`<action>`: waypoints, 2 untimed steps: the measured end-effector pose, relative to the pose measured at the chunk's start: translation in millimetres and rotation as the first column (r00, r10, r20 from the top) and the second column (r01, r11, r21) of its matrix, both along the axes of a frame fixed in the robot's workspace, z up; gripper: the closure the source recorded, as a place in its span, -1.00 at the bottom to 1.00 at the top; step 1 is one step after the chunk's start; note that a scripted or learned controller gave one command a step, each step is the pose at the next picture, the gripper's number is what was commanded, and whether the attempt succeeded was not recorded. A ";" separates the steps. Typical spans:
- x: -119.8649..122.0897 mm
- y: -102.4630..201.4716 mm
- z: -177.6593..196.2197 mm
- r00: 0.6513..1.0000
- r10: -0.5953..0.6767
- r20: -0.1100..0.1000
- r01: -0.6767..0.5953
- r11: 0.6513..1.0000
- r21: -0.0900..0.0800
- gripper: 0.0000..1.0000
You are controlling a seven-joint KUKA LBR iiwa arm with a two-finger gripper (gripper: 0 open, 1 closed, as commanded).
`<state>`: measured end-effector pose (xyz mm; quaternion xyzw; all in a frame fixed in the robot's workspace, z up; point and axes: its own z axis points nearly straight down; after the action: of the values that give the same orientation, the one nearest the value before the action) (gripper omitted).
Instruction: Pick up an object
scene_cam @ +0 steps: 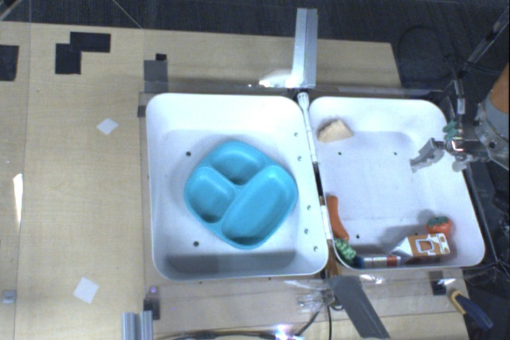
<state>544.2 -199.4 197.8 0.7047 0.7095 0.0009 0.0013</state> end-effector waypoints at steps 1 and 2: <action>-56.8 15.5 -101.1 0.997 -0.082 -0.001 0.082 0.997 0.001 -1.00; -52.6 0.2 -25.6 0.990 0.140 0.003 -0.140 0.990 -0.002 -1.00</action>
<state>491.5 -199.3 172.1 0.6531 0.7573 0.0016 0.0029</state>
